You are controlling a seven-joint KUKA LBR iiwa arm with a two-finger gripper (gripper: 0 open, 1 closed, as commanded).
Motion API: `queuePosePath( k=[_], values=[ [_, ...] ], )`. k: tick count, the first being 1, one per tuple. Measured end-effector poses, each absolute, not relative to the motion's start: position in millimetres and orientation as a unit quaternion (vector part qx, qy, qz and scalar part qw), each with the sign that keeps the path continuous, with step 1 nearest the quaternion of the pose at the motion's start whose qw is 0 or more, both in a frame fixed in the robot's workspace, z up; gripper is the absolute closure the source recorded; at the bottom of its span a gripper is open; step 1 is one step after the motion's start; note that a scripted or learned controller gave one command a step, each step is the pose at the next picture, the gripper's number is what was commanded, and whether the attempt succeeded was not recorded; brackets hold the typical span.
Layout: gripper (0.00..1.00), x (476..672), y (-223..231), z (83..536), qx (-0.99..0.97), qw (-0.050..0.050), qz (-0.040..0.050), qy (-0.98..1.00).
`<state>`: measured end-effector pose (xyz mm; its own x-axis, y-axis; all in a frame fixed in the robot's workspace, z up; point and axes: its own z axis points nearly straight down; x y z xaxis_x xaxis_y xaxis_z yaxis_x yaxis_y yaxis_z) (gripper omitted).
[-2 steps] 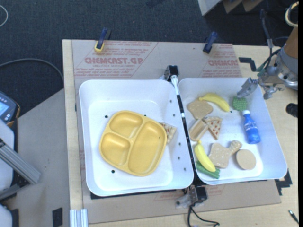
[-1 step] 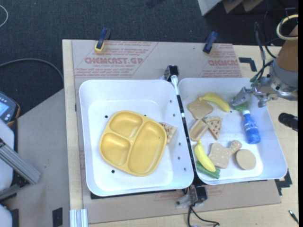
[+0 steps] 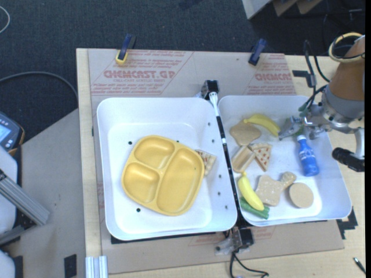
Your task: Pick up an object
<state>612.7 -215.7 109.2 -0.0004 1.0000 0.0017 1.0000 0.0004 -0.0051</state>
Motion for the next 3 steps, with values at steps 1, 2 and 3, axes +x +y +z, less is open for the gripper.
queuePosePath(
  k=[1, 2, 3],
  values=[
    [0.0, 614.0, -212.1, 84.5, -0.706, 0.003, -0.0013, -0.708],
    [1.0, 614.2, -213.3, 95.8, -0.706, 0.001, -0.0008, -0.708],
    [1.0, 616.2, -212.6, 160.7, -0.707, -0.004, -0.0018, -0.707]
  ],
)
